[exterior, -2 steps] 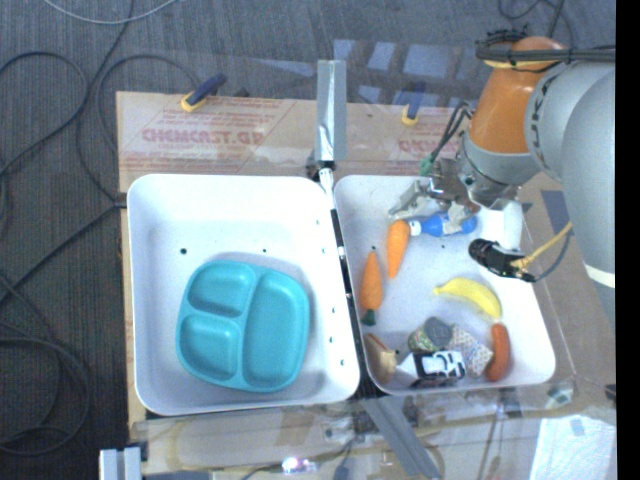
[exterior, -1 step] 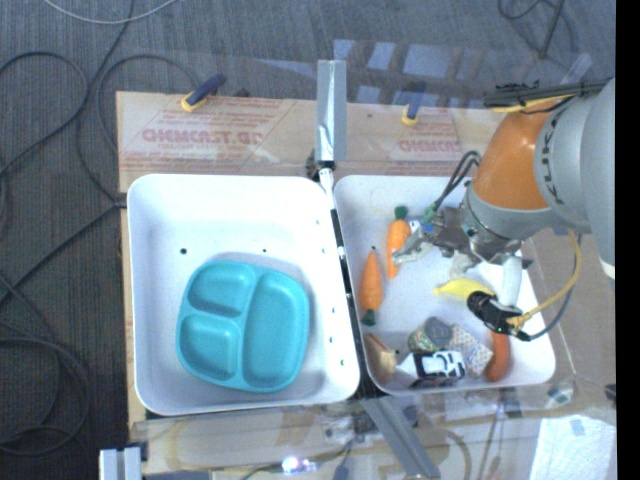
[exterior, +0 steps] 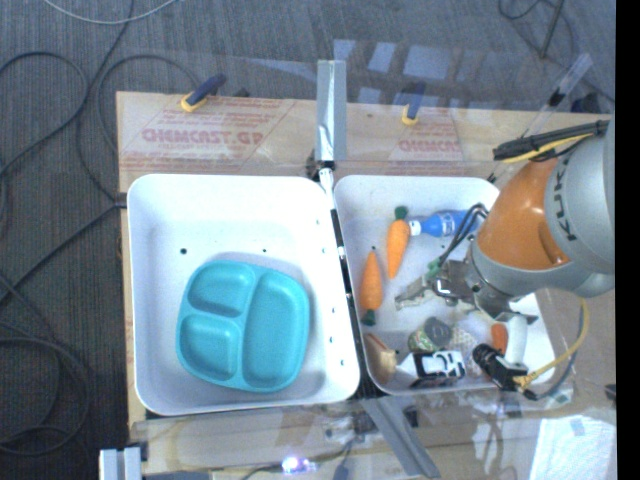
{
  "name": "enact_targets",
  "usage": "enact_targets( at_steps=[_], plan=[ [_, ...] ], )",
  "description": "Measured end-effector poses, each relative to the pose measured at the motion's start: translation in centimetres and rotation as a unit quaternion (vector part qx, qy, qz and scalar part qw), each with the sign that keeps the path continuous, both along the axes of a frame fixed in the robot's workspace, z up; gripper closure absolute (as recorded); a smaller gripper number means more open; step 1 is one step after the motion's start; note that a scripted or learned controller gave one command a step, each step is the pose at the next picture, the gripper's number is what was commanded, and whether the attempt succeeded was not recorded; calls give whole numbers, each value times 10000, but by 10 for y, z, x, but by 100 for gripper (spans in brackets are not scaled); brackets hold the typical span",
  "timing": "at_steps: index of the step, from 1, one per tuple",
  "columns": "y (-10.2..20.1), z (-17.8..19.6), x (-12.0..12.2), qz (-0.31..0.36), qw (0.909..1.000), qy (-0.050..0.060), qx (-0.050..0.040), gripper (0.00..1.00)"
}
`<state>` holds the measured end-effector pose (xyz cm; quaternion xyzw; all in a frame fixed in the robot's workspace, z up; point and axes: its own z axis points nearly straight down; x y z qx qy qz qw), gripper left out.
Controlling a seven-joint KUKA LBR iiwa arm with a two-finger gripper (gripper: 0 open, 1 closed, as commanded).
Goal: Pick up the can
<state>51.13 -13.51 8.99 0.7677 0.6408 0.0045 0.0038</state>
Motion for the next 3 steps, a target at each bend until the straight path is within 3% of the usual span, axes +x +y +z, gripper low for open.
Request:
enact_targets(
  at_steps=[1,2,3],
  plan=[
    [0,9,1,0,10000,-6,1,100],
    [0,9,1,0,10000,-4,2,0],
    [1,17,1,3,10000,6,14,100]
  ],
)
